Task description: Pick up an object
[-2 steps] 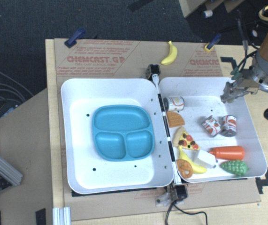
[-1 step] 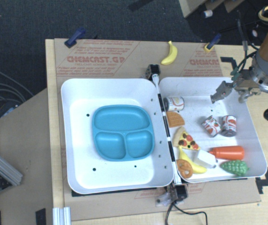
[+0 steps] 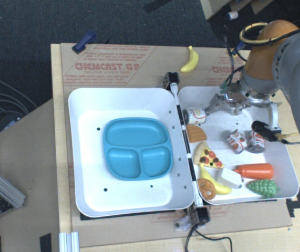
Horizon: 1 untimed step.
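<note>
Claw (image 3: 237,103) sits low over the far end of the right bin (image 3: 289,164), under the orange band of the arm (image 3: 276,46). Whether it is open or closed cannot be told; nothing seen held. Nearest object: small white carton (image 3: 196,116), just left of claw by the divider. Toward the camera lie two crumpled cans (image 3: 245,140), a pizza slice (image 3: 208,156), carrot (image 3: 255,170), green grapes (image 3: 261,187), banana (image 3: 213,182). Left bin (image 3: 86,140) holds a blue divided tray (image 3: 137,147). A yellow banana (image 3: 190,61) lies on the counter (image 3: 118,67) beyond the bins.
</note>
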Available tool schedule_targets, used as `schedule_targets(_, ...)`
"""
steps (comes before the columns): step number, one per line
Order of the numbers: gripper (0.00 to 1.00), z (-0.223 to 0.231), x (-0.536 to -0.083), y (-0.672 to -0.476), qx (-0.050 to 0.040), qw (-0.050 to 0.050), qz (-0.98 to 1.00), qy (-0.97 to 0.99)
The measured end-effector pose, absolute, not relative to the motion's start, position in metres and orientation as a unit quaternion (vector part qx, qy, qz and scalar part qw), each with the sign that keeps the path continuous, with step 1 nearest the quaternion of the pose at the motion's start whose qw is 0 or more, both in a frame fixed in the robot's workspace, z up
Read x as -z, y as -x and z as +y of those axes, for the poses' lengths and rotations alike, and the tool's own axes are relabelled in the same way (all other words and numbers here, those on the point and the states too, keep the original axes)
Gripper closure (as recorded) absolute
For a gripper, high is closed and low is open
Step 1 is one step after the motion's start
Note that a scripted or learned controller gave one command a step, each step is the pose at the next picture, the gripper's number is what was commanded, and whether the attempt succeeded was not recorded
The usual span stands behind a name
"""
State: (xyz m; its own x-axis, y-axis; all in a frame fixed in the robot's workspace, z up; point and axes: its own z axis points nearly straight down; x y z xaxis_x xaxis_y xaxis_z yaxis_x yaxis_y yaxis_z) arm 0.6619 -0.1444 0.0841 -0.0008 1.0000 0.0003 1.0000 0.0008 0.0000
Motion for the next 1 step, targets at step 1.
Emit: schedule_targets(1, 1.00, -0.1445, -0.0952, -0.6630, 0.0007, -0.002, -0.708, 0.706)
